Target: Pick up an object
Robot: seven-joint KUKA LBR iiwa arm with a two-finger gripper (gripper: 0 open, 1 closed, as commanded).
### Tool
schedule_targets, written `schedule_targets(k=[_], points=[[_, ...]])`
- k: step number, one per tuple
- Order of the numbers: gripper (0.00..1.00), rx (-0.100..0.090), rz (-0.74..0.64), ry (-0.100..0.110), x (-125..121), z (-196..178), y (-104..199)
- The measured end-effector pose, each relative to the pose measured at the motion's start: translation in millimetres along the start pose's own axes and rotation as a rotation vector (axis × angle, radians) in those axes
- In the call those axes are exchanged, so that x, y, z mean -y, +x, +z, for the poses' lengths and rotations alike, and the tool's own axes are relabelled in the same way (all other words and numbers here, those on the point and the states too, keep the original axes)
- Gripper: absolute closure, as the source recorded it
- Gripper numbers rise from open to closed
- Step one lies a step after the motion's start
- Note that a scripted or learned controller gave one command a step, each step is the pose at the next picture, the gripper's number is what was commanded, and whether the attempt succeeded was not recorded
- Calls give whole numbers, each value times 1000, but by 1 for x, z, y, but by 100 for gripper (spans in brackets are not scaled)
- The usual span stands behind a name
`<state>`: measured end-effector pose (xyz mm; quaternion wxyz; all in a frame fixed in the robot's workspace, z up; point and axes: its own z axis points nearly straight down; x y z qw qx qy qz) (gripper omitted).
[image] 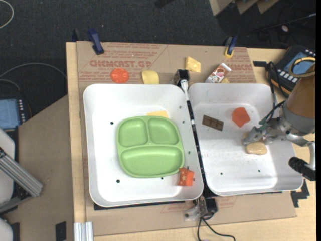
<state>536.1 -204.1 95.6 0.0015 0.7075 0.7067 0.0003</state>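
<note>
Down in the right bin [220,177], our gripper [257,136] sat low over a pale tan, rounded lump [256,148], which lay toward that bin's right side, well clear of the near and far rims. We could see open white floor all around it, most of it toward the near edge. The lump looked smooth, flattish and beige, like a small bread roll. We could not tell whether our fingers stood apart or together, nor whether they touched the lump; they seemed just above its far edge. Beyond it lay an orange block [241,117], and further left a dark brown bar [212,122], both well apart from the lump. Across the divide, the left bin [98,149] held a green sectioned plate [149,146], a yellow piece [158,114] at its far edge, and a small orange-red item [186,176] near the corner.
</note>
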Motion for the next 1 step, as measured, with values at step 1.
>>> schedule_targets(k=[1], points=[[100, -1, -8, -4, -33, -61, 87]])
